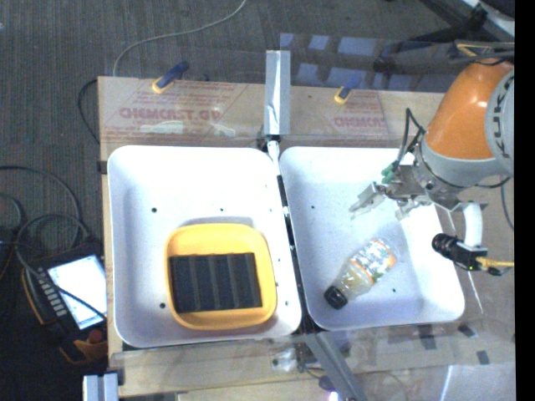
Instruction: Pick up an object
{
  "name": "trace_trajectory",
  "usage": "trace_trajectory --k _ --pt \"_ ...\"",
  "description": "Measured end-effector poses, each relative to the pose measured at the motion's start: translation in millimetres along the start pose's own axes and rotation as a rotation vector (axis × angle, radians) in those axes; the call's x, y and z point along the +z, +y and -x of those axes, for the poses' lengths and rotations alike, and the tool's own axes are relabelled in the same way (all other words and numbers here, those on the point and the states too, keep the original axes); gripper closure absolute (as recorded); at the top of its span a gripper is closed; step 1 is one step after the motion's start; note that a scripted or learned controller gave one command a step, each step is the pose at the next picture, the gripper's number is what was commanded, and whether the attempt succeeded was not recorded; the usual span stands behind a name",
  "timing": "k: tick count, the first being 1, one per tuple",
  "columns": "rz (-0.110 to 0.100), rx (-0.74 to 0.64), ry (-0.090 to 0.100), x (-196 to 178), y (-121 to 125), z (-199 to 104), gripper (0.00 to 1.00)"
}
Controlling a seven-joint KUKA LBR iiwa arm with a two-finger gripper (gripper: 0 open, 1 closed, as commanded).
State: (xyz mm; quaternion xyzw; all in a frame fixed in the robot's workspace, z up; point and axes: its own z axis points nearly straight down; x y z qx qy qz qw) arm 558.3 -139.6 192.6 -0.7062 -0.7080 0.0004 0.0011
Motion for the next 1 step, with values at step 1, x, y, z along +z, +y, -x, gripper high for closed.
trace_trajectory --k 1 --pt "0.006 -0.043 -0.002 98.2 -21.7 52.4 0.00"
